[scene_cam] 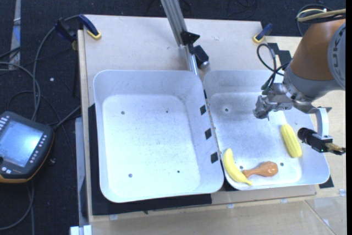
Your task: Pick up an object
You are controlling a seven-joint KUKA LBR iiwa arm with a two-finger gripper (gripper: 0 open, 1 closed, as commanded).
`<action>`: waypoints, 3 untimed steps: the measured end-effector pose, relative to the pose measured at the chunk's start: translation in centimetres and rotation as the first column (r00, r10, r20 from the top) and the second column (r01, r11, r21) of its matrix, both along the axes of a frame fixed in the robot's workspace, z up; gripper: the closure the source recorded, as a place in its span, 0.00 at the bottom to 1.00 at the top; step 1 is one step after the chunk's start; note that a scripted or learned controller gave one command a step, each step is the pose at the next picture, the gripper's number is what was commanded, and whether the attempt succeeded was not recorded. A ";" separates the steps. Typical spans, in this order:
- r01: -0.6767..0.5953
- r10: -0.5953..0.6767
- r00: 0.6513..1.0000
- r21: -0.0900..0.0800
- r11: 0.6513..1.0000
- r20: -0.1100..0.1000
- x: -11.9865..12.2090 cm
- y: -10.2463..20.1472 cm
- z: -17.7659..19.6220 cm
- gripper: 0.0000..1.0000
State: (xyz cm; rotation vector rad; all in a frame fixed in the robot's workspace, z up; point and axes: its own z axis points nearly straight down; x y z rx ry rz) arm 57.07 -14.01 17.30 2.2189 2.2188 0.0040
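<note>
Three objects low in the right bin

Whether the claw (pixel 263 109) is open or closed cannot be told; it is small and blurred, hanging over bare floor in the upper middle of the right bin (pixel 236 82). Corn (pixel 290 140) lies near the right wall, a banana (pixel 233 167) against the left wall's low corner, a drumstick (pixel 262 170) beside it. Left bin (pixel 143 135) sits alongside on the pale wooden tabletop (pixel 137 44), dark floor with cables around.

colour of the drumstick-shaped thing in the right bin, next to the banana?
Orange-tan drumstick, seen in the camera view, lying near the right bin's front edge.
</note>
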 end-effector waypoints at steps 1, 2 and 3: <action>0.000 0.000 1.000 0.000 1.000 -0.001 0.1 0.0 3.3 1.00; -0.004 0.004 1.000 0.002 1.000 -0.003 -1.5 4.5 4.6 1.00; -0.004 0.004 1.000 0.002 1.000 -0.005 -2.6 9.8 3.9 1.00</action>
